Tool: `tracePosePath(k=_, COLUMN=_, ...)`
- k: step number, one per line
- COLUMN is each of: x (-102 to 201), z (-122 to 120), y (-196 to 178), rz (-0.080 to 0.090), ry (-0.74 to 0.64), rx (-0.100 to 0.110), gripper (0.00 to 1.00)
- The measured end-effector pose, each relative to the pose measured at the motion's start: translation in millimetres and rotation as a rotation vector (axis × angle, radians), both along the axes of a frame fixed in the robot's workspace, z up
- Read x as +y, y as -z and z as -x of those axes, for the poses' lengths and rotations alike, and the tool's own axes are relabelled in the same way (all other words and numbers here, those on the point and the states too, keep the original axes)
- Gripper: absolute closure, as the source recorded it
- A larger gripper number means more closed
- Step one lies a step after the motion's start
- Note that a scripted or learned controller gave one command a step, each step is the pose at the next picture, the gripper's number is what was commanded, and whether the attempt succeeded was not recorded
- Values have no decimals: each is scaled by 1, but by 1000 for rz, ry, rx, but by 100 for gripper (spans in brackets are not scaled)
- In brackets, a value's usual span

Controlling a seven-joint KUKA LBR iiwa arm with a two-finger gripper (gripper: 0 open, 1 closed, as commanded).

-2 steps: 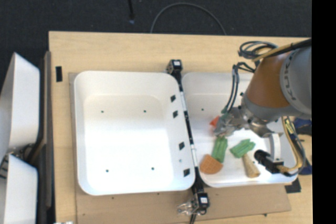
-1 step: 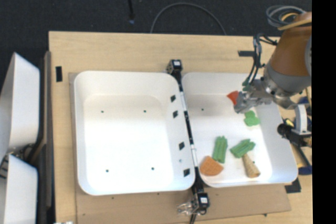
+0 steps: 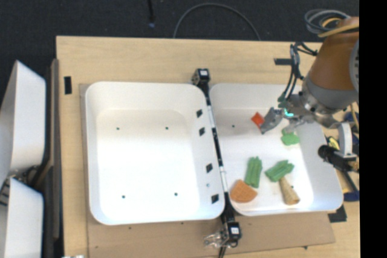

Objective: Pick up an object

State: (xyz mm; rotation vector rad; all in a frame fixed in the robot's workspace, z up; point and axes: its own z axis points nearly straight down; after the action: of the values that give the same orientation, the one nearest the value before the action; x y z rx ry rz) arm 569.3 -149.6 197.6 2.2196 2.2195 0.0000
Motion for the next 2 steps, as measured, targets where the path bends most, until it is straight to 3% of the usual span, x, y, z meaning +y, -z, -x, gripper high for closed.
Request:
tracePosePath(k=1, x=7, z=54, y=74, rz=-3, ry=1, rx=9, gripper=0)
tracePosePath(k=2, x=31, z=57, y=98, rz=-1, ry=-3, rx=2, gripper=0)
